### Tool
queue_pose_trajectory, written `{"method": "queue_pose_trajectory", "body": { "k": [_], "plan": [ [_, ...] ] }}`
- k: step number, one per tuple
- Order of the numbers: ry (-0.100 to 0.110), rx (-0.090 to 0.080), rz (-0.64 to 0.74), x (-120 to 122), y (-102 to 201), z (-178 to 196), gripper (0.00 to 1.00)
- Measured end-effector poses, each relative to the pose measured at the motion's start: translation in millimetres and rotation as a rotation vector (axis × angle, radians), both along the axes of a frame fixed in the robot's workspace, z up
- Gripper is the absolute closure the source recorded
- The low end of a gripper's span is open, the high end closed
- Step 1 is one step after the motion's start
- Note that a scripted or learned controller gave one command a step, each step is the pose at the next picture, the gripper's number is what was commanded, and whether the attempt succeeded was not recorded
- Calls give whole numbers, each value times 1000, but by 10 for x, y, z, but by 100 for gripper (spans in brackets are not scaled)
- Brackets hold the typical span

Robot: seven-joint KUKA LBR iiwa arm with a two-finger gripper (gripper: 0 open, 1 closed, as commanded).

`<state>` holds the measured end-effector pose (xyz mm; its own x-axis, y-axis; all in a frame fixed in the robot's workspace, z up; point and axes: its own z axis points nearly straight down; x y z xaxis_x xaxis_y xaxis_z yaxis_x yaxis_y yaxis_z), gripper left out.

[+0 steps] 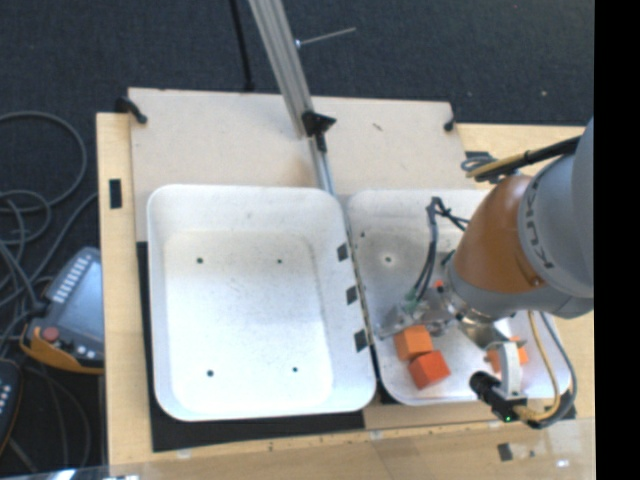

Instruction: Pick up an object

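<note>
Two orange blocks lie in the right bin point(385, 233), close to its front left corner. One orange block point(412, 343) sits right under the gripper point(420, 316), and the other orange block point(431, 370) lies just in front of it, touching or nearly touching. The grey arm with its orange band point(495, 243) reaches in from the right and hangs low over this bin, hiding much of the bin floor. I see nothing lifted off the floor. A small green bit point(410, 298) shows beside the gripper; I cannot tell what it is.
The left bin point(250, 298) is a shallow white tray beside the right one. A slanted metal pole point(285, 58) rises from the back of the bench between the bins. Cables and a handheld pendant point(70, 308) lie off the bench at the left.
</note>
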<state>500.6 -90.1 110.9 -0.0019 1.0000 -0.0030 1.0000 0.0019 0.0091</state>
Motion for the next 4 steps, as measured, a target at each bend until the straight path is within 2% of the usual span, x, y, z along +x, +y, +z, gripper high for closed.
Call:
{"method": "queue_pose_trajectory", "body": {
  "k": [1,2,3,4],
  "plan": [
    [2,0,-6,-146,18,-125,0],
    [-3,-1,-8,-131,8,-18,100],
    [0,6,8,178,859,894,100],
    [4,7,9,36,1580,1325,100]
  ]
}}
